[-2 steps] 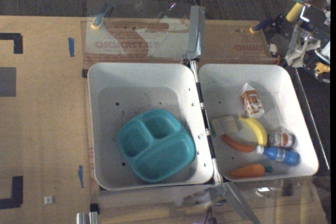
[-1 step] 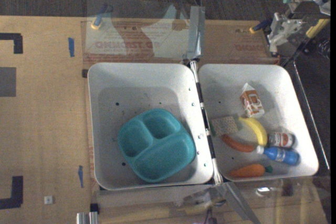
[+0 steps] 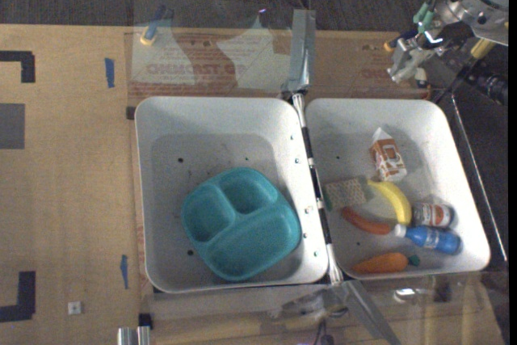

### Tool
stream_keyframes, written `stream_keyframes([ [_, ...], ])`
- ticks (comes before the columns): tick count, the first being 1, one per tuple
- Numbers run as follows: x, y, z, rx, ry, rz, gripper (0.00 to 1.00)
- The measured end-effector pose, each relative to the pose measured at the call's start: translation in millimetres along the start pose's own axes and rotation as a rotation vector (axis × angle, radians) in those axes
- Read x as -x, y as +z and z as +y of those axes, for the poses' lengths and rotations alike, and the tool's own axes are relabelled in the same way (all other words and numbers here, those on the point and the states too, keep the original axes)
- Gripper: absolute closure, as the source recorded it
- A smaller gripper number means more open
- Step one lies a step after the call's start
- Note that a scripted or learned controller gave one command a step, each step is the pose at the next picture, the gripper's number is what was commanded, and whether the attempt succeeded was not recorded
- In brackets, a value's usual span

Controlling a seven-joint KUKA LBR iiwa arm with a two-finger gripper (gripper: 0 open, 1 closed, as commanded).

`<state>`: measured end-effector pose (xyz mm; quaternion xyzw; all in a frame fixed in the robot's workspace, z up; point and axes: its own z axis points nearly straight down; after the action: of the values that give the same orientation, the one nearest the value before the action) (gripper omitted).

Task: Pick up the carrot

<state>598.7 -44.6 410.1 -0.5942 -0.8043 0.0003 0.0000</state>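
Note:
The carrot [image 3: 381, 262], orange with a small green tip, lies along the near edge of the right bin [image 3: 436, 119]. My gripper [image 3: 406, 63] hangs above the bench just beyond the right bin's far rim, well away from the carrot. Nothing shows between its fingers.
In the right bin also lie a yellow banana [image 3: 393, 199], a red sausage-like piece [image 3: 365, 222], a blue bottle [image 3: 430, 239], a small brown bottle [image 3: 431, 215], a brown carton [image 3: 388, 158] and a grey sponge [image 3: 347, 191]. The left bin [image 3: 161, 133] holds a teal divided plate [image 3: 240, 222].

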Motion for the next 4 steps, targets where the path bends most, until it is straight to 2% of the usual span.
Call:
stream_keyframes([
  [1, -3.2, -25.6, 48.5, 0.005, 0.327, -0.002, 1.00],
  [2, -6.1, -26.7, 72.7, 0.008, -0.462, -0.006, 1.00],
  [3, 24.0, -26.2, 58.0, 0.007, 0.090, -0.004, 1.00],
  [4, 75.6, -25.6, 45.4, 0.006, 0.442, -0.003, 1.00],
])
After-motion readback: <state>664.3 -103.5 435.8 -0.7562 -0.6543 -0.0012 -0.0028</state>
